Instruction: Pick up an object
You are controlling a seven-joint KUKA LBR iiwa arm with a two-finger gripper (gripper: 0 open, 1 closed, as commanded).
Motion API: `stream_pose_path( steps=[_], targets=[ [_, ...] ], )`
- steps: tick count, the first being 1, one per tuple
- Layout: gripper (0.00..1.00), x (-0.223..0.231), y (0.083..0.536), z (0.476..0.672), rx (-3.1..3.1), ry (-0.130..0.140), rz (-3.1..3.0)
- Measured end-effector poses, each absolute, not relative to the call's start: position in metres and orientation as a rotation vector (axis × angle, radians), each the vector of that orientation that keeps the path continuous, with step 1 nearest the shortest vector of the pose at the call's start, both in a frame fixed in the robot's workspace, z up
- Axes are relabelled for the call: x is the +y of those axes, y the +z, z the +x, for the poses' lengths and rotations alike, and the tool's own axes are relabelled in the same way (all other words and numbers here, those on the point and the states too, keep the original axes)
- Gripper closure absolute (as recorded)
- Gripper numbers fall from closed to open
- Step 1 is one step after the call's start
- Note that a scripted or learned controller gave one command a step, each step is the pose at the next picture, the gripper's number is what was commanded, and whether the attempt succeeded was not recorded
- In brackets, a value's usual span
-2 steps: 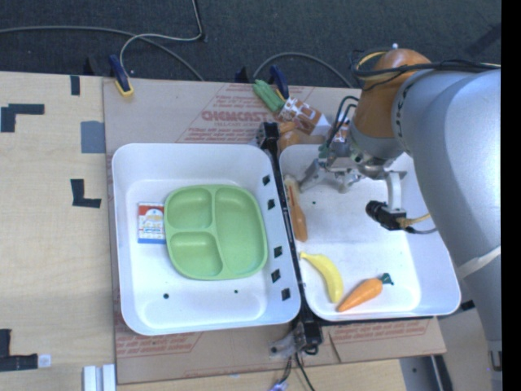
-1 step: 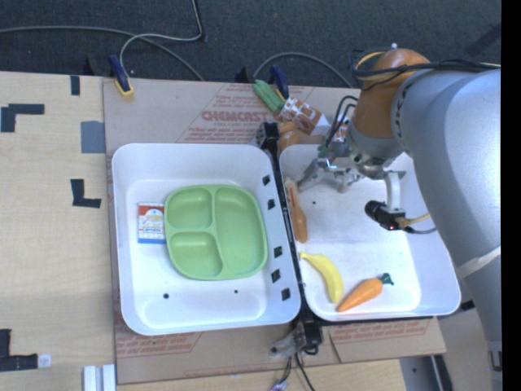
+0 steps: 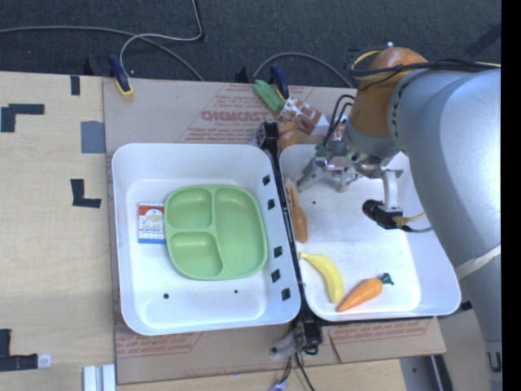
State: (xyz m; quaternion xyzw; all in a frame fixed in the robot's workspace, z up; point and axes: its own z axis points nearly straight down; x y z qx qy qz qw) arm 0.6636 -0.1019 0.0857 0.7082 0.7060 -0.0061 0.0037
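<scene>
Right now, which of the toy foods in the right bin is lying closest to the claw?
The brownish hot dog along the divider; the yellow banana and orange carrot lie farther from the claw, at the front.

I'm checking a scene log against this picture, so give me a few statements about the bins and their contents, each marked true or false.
1. The green divided plate lies in the left bin. True.
2. The banana and the carrot lie in the right bin. True.
3. The carrot rests on the green plate. False: it lies on the right bin's floor, beside the banana.
4. A small printed card lies at the plate's left edge. True.
5. The gripper is over the left bin. False: it is over the far end of the right bin.
6. The banana is clamped in the gripper. False: it lies apart from the gripper, near the bin's front.
</scene>
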Motion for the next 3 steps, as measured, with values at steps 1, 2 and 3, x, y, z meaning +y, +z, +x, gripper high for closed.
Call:
stream_pose_path(
  steps=[1,2,3],
  targets=[
    [0.0,-0.101,0.086,0.645,2.215,-0.005,2.219],
    [0.0,-0.102,0.086,0.641,2.218,0.0,2.217],
    [0.0,-0.113,0.085,0.669,2.222,0.002,2.217]
  ],
)
